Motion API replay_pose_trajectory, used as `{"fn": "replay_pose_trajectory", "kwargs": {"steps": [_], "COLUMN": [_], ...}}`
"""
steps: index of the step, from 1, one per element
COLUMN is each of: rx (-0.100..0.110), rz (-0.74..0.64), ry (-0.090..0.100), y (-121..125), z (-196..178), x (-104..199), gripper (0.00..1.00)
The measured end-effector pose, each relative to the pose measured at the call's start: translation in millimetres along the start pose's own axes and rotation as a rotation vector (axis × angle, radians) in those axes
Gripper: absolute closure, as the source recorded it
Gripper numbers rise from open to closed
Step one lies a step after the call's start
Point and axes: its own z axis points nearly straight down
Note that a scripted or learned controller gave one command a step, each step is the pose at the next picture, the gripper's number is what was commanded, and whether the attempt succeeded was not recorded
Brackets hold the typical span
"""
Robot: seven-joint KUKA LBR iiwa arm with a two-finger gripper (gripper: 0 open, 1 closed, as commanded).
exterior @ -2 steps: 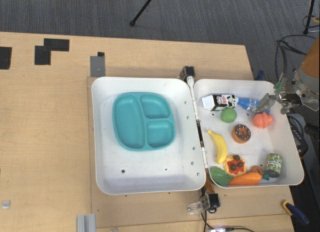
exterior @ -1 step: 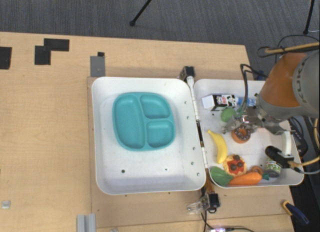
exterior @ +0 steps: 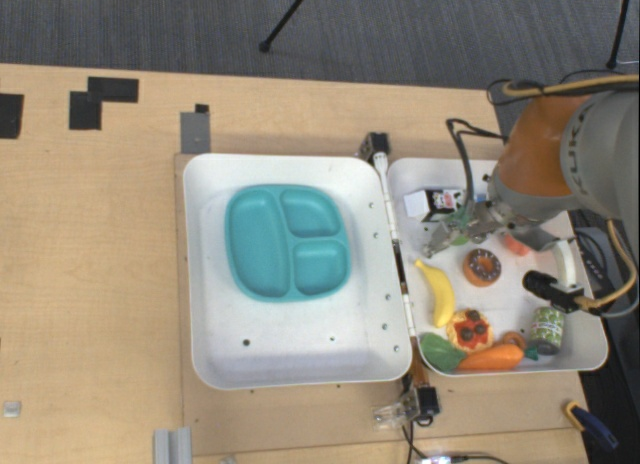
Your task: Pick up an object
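Nothing is lifted yet: the two-finger gripper (exterior: 450, 234) is lowered into the shallow white right bin (exterior: 590, 352), above the yellow plastic banana (exterior: 438, 290); its opening cannot be told.

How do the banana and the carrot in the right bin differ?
The banana is yellow and curved, lying nearly lengthwise up the bin; the carrot is orange, straighter, lying crosswise by the near wall. The banana lies apart; the carrot is crowded among other toys. Both are toy food in the right bin.

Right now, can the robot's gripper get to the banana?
Probably yes. The gripper hangs in the right bin, just above the banana. The banana's top side lies bare, with nothing on it. The pizza slice sits close beside its lower end.
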Motion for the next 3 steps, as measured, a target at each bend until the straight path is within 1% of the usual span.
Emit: {"fn": "replay_pose_trajectory", "kwargs": {"steps": [1,2,3], "rx": [0.048,0.050,0.050], "rz": [0.015,0.012,0.010], "ry": [0.020,0.002,0.009], "y": [59.3,56.1,57.1], "z": [0.7,-7.9,-7.5], "x": [-23.8,-31.2,-28.1], "gripper": [0.00,1.00,0.00]}}
